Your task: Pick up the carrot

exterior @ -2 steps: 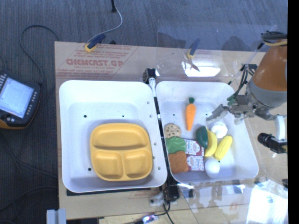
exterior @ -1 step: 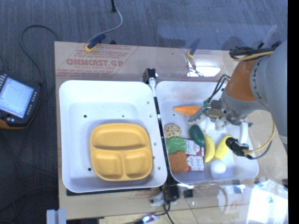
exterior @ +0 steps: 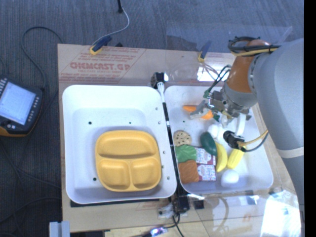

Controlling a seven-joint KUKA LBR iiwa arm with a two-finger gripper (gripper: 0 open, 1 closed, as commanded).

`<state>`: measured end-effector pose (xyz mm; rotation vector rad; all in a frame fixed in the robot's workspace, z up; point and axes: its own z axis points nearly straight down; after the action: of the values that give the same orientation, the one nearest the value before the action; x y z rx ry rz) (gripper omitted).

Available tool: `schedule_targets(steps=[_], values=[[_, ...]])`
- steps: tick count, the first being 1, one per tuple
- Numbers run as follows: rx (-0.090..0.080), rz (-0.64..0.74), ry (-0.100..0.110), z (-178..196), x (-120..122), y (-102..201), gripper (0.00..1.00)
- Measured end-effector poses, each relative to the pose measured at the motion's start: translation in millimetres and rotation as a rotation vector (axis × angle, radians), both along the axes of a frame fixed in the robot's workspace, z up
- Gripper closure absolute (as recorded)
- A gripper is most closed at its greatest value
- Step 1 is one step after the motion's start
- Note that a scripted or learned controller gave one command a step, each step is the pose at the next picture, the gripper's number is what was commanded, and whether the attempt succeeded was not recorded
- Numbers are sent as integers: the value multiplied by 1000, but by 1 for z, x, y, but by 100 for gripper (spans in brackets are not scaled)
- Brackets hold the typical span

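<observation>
Now the gripper (exterior: 206,111) is low in the far part of the right bin (exterior: 261,169), and its fingers look spread, with the carrot (exterior: 193,108) touching them at their left side. Nearer lie a cookie (exterior: 181,138), a banana (exterior: 221,157) and an egg (exterior: 229,177), while the left bin (exterior: 79,102) bears a yellow tray (exterior: 128,160).

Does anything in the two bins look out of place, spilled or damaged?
Nothing stands out. The yellow tray lies flat in the left bin. The toy foods crowd the right bin, none spilled or visibly broken.
</observation>
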<state>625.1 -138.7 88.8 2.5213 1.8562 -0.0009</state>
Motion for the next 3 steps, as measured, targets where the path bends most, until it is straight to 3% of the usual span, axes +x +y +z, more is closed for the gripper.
schedule_targets(steps=[1, 2, 3], values=[[-4, 4, -2, 11, 1, 0, 100], [-4, 3, 0, 10, 1, 0, 0], [-5, 6, 4, 18, 0, 0, 100]])
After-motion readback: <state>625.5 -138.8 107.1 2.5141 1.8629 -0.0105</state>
